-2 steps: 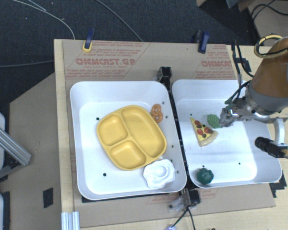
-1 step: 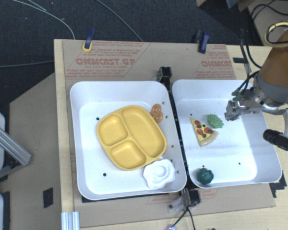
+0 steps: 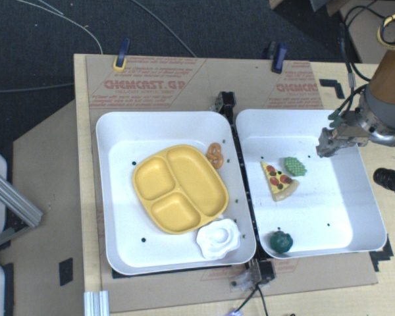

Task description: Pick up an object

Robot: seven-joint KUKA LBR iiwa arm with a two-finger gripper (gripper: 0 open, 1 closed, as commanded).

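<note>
Bench: cardboard-topped, centre frame, bearing two white bins.
Floor: dark carpet, cables upper left.
Gripper: upper right; open or closed cannot be told.

Two white bins, one yellow tray, five small toys.

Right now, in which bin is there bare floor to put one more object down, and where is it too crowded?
The right bin has bare floor right of the pizza slice and green block, toward its right wall. The left bin is crowded: the yellow tray fills its middle, with the pretzel and white piece beside it.
</note>
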